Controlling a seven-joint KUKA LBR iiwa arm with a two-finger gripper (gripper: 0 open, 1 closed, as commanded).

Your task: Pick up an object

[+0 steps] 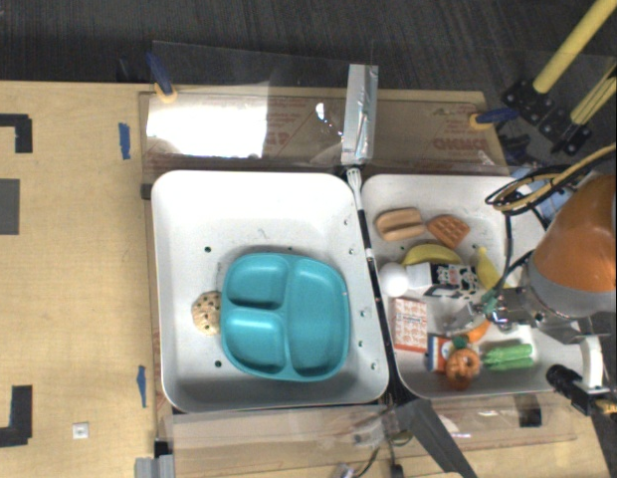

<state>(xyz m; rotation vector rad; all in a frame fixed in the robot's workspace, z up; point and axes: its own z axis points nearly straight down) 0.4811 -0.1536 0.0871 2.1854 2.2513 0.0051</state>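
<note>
Green bottle point(509, 356) lying on its side near the right bin's point(380, 192) front edge, long axis parallel to that edge. Arm point(579, 247) enters from the right, orange band over the bin's right rim. Gripper point(488, 315) sits just behind the bottle, above the clutter; its opening cannot be judged.

Red print marks the cardboard point(289, 118) behind the bins and a small carton point(410, 325) in the right bin point(428, 189); neither is legible.

Overhead slanted view, both bins point(179, 267)
</note>
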